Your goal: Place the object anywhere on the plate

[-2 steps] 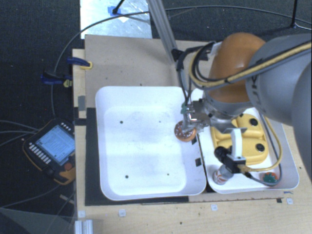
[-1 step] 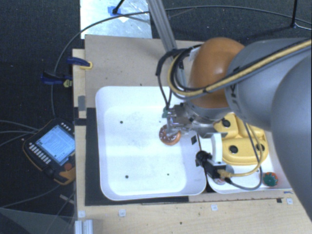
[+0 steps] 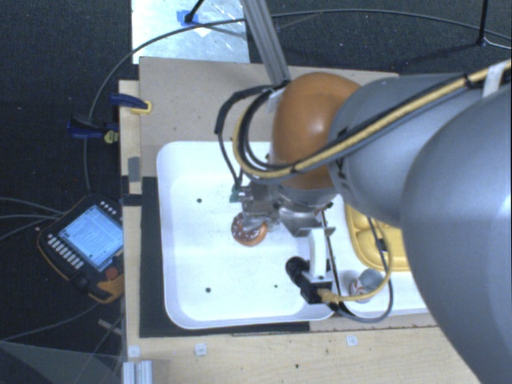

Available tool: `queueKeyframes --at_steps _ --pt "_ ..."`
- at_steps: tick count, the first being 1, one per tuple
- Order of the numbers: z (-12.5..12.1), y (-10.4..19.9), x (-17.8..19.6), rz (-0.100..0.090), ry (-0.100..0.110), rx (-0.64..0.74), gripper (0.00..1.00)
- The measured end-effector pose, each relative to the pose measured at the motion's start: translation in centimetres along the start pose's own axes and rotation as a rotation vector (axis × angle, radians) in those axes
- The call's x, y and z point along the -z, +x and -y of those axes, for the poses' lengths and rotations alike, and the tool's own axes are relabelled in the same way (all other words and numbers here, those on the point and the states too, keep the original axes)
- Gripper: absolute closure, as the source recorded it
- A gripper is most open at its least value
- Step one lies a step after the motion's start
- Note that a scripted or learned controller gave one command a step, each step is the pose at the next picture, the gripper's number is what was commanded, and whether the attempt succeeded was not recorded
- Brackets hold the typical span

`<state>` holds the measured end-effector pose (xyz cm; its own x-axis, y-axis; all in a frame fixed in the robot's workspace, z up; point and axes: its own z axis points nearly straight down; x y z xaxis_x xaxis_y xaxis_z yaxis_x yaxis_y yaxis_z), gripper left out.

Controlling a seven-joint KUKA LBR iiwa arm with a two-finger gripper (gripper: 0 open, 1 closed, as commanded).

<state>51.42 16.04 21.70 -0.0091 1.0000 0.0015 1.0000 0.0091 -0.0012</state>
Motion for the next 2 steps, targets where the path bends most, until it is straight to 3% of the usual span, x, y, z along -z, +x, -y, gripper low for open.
queueKeyframes --at_steps 1,2 --pt "2.14 4.28 0.2 -0.001 0.001 0.001 1.0" --pt "2.02 3.99 0.2 0.001 0.0 -0.004 0.0"
